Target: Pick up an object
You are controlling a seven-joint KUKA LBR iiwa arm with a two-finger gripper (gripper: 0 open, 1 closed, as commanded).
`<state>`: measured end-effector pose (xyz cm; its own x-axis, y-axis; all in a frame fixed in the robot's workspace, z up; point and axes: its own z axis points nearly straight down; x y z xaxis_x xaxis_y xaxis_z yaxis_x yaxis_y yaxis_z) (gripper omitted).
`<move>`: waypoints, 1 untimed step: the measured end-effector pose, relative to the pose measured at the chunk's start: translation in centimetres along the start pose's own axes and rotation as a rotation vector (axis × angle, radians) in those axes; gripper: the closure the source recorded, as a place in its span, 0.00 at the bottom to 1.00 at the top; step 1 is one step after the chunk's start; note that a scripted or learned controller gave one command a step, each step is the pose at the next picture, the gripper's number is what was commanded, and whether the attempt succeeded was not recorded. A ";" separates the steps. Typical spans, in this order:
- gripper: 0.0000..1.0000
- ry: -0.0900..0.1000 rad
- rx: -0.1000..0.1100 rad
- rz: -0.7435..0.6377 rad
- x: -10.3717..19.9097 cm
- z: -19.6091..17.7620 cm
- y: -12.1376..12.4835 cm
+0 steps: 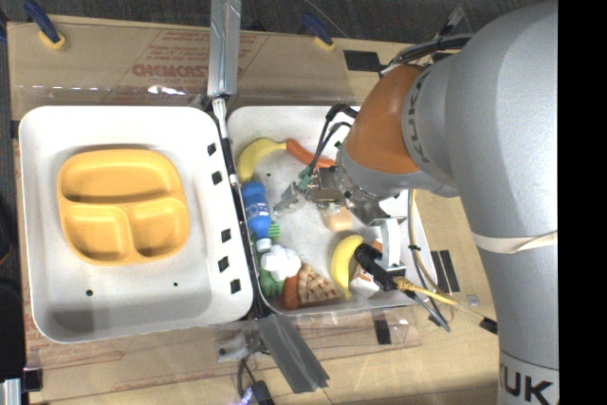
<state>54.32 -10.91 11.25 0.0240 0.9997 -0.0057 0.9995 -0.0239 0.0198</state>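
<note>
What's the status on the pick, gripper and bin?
Gripper low in right bin, finger state unclear. Nothing seen held. Blue bottle and banana crowd it.

Yellow tray (121,204); white bins (38,138); blue bottle (254,207); yellow banana (254,155).

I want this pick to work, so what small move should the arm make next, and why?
Probably a short drop straight down: the gripper hangs over the right bin, beside the blue bottle and just below the upper banana, with nothing visibly between its fingers.
</note>
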 end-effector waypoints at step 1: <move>0.00 0.005 0.024 0.061 -6.3 2.4 8.6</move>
<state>62.82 -17.46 9.05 0.0849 0.9964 0.0000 0.9964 -0.0849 -0.0039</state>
